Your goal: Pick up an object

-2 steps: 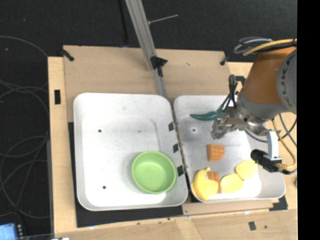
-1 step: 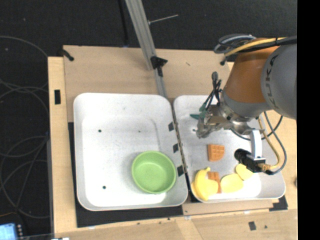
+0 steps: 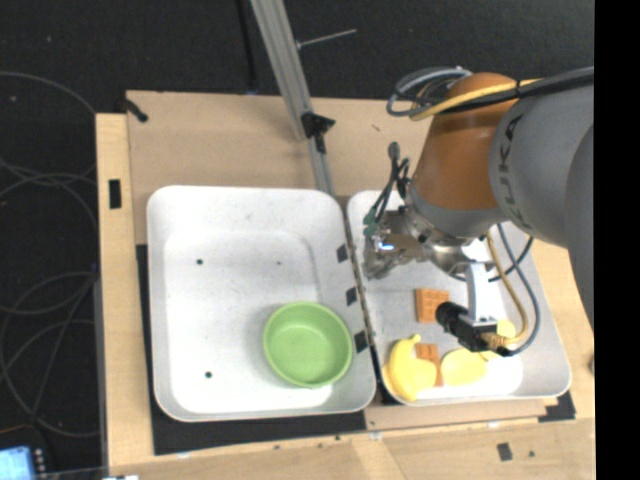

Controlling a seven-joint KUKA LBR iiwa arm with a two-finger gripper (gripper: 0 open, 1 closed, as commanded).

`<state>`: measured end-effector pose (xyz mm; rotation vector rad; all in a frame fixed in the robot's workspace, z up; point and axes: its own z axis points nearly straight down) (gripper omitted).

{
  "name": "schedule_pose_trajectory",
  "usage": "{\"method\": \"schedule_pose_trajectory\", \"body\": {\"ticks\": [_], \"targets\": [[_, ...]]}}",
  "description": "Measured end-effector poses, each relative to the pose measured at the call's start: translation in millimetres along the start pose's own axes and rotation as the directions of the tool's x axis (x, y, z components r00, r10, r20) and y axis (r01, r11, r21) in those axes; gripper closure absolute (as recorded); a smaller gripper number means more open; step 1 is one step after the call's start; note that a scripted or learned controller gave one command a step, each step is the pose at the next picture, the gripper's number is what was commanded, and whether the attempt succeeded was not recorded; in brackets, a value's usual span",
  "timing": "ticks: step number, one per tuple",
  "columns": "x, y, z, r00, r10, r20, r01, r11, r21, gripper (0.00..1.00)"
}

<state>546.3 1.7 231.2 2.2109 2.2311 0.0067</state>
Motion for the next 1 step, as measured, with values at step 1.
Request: {"method": "schedule_pose_trajectory", "body": {"ticks": [1], "targets": [[44.5,-6.9,-8.7,1.0,0.0,0.0,0.0,1.0,0.001,1.0]]}}
